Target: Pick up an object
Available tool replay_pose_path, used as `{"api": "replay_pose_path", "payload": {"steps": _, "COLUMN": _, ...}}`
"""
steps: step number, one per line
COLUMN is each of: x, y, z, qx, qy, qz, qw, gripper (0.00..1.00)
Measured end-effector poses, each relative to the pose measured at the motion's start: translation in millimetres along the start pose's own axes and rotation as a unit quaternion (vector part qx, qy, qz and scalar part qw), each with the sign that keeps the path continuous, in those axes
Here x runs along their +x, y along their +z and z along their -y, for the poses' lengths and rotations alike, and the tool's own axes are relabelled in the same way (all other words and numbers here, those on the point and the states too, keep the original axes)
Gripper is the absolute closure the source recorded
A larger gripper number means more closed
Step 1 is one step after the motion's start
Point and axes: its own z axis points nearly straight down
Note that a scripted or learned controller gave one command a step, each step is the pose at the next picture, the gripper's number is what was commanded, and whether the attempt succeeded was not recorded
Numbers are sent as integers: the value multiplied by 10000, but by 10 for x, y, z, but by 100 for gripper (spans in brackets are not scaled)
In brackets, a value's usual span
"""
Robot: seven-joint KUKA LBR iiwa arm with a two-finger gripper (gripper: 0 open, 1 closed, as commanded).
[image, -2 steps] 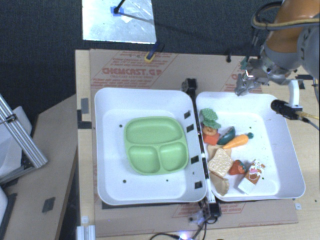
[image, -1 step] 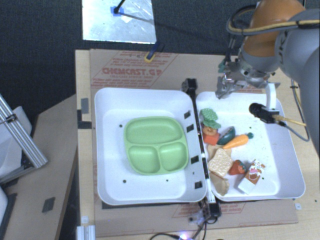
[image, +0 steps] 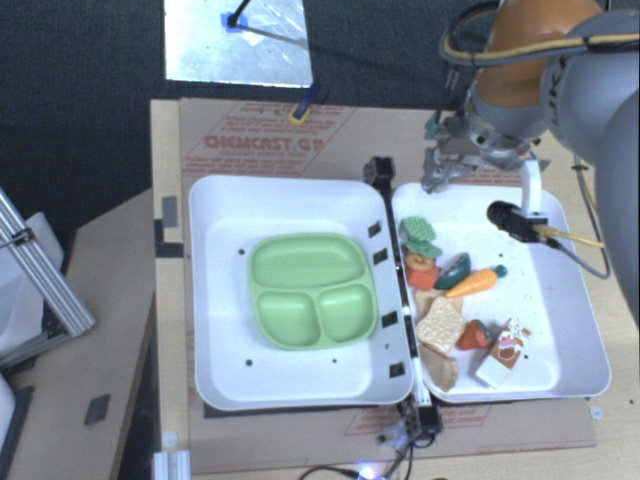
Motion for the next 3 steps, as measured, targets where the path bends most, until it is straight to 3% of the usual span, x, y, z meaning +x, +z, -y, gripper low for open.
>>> {"api": "replay_pose_path", "payload": {"steps": 1, "x": -58, "y": -22, "z": 123, "qx": 9, "qy": 27, "qz": 3, "qw": 10000, "gripper": 100}}
{"api": "replay_pose_path", "payload": {"steps": 3, "x": -36, "y": 165, "z": 37, "qx": 9, "qy": 13, "qz": 5, "qw": 10000, "gripper": 100}}
